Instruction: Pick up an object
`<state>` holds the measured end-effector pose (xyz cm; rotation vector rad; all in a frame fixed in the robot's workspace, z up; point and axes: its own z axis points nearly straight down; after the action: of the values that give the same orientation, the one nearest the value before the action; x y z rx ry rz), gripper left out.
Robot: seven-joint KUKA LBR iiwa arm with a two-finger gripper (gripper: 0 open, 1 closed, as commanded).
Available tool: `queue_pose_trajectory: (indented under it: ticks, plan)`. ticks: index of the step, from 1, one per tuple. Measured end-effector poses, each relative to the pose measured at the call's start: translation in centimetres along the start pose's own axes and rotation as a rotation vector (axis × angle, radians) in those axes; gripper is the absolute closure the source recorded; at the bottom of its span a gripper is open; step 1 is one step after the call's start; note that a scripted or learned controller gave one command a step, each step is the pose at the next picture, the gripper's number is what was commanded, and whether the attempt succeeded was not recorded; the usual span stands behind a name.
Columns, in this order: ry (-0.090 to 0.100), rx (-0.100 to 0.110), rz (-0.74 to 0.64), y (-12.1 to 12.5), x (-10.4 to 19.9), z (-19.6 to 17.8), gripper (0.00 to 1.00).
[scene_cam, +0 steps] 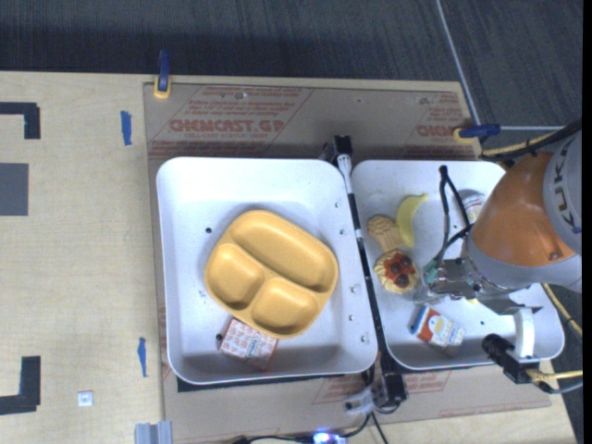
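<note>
A: We're looking down on the table point(83, 276), and the arm point(527, 220) with its orange band reaches over the right bin point(546, 336), nearest the table's right edge.

B: And the end effector point(450, 280) sits low in that bin, but we cannot tell from here whether it is apart, together or clamped on anything.

A: Just beside it, toward the left bin, we see a small round piece point(398, 270), tan with red and dark patches on top. Behind that lies a pale tan lumpy piece point(382, 229), then a yellow curved thing point(411, 215) toward the table's far edge.

B: Near the bin's front wall we spot a small white carton point(435, 328) with red and blue print, lying flat.

A: Over in the left bin point(185, 192), a yellow three-compartment tray point(268, 271) fills the middle, with a red-patterned card point(246, 342) at its front edge.
</note>
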<state>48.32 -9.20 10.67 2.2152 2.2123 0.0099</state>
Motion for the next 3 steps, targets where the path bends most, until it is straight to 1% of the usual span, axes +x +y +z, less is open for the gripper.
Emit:
queue_pose_trajectory:
  ticks: [1, 2, 3]
  plan:
    - [0.0, 0.0, 0.0, 0.0, 0.0, 0.0, 0.0]
    - [0.004, 0.011, -0.002, -0.4, 0.0, 2.1, 0.0]
    - [0.002, 0.004, -0.001, -0.1, -0.1, 1.0, 1.0]
